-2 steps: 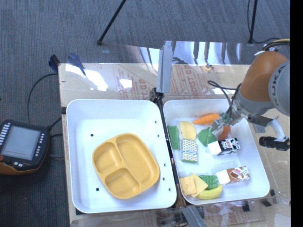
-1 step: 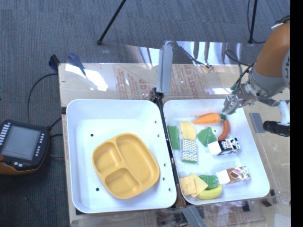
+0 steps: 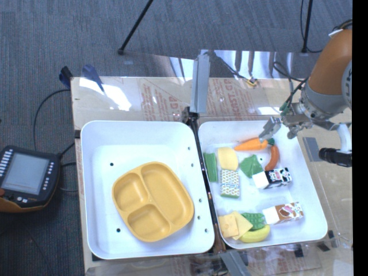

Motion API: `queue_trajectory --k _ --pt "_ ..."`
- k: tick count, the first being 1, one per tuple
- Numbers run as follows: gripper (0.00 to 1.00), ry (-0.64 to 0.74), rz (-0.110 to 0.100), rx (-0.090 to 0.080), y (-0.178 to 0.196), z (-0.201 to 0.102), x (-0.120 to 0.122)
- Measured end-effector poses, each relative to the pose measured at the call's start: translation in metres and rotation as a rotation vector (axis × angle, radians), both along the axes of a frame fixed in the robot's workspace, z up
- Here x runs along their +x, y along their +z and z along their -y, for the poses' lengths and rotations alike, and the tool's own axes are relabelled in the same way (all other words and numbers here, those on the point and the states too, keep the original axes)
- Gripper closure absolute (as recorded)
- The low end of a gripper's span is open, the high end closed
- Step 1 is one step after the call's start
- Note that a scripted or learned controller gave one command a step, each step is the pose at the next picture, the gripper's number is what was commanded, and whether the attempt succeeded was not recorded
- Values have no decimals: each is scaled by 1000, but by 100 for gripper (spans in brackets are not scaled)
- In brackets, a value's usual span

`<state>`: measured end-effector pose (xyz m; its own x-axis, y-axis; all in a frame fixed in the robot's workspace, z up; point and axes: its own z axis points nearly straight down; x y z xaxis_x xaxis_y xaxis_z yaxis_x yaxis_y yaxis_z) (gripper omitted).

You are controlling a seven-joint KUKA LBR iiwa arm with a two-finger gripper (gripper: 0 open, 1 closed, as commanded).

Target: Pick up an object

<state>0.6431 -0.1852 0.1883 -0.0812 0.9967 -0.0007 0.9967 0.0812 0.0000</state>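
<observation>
Two white bins are sitting side by side on the table (image 3: 144,96). The fingers (image 3: 269,129) are hanging open over the right bin (image 3: 313,206), holding nothing, just above the toy carrot (image 3: 252,145). The left bin (image 3: 100,154) is holding a yellow tray (image 3: 152,200).

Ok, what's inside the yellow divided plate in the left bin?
Nothing shows in the yellow plate: all three compartments look bare. It lies in the left bin. The bin floor beneath the plate is covered.
</observation>
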Motion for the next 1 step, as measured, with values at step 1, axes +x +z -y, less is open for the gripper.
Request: queue_trajectory --k 1 --pt "0 14 -5 8 -104 22 1"
